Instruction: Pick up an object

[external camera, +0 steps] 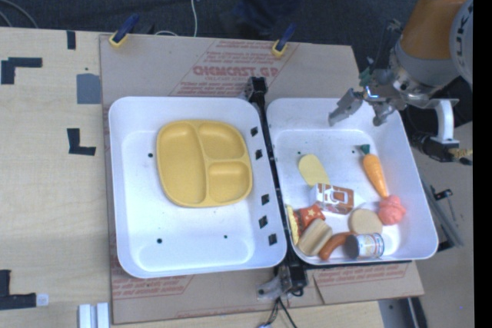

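Camera view: gripper point(361, 110) hangs over the far rim of the right bin point(415, 165), fingers spread wide, nothing between them. Toy carrot point(374, 171) lies below it, near the bin's right wall, apart from the fingers. Left bin point(131, 165) holds a yellow divided plate point(204, 163).

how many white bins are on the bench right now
2. One shallow white plastic bin sits on the left, holding a yellow divided plate; the other white bin sits beside it on the right, holding toy food.
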You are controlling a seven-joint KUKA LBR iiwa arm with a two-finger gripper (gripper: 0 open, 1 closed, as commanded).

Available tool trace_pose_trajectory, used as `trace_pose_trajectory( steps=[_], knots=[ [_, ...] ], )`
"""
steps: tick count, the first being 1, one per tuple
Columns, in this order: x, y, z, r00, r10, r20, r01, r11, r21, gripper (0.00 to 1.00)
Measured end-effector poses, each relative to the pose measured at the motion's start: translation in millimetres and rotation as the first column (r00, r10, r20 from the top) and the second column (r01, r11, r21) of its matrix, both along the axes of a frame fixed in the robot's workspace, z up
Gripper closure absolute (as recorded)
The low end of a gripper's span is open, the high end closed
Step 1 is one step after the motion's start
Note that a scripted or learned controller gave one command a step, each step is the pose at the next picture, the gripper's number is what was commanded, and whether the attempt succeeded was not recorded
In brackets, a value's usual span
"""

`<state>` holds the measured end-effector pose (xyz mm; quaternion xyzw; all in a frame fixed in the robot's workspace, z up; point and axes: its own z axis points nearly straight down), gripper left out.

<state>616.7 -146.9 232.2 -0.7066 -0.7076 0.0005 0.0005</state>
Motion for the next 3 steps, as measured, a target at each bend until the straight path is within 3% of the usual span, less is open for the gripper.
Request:
trace_pose_trajectory(
  steps=[1,2,3],
  knots=[
    [-36,41,-117,1.000,0.001,-0.012,-0.001,1.000,0.003,0.00],
    [-44,42,-149,1.000,-0.001,0.000,0.001,1.000,-0.001,0.00],
    [-43,43,-138,1.000,0.001,0.000,-0.001,1.000,0.002,1.00]
  ],
)
